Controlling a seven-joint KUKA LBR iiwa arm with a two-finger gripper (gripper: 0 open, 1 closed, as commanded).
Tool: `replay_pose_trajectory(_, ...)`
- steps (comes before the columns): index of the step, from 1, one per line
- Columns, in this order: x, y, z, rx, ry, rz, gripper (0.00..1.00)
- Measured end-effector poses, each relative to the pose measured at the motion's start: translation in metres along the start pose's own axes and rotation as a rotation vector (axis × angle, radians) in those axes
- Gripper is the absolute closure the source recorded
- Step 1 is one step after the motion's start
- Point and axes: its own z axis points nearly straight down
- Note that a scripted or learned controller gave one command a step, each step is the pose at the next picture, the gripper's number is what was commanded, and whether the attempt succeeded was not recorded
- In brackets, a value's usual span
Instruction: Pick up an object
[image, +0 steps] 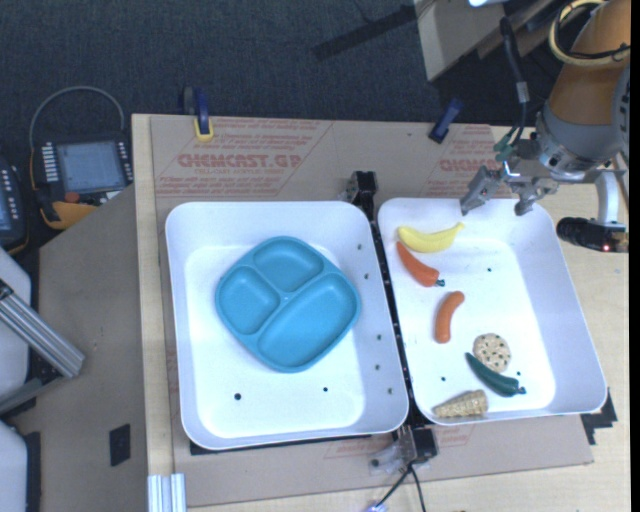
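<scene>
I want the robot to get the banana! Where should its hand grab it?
Probably around the middle of the banana, coming straight down from above. It lies flat across the top of the right bin, curved and thickest mid-length, so fingers closing across its narrow width should fit. The orange pepper sits close below, so keep clear of that side. The hand hovers nearby.

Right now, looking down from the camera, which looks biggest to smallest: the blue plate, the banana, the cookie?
1. Blue divided plastic plate, by far the largest.
2. Yellow toy banana, long and thin.
3. Round speckled cookie, smallest, though it sits a little nearer the camera than the banana.
</scene>
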Motion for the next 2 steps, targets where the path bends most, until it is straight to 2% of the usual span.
replay_pose_trajectory(1, 0.0, 0.001, -0.002, -0.005, -0.001, -0.001, 0.0)
replay_pose_trajectory(2, -0.007, 0.005, 0.042, -0.003, -0.001, -0.001, 0.0)
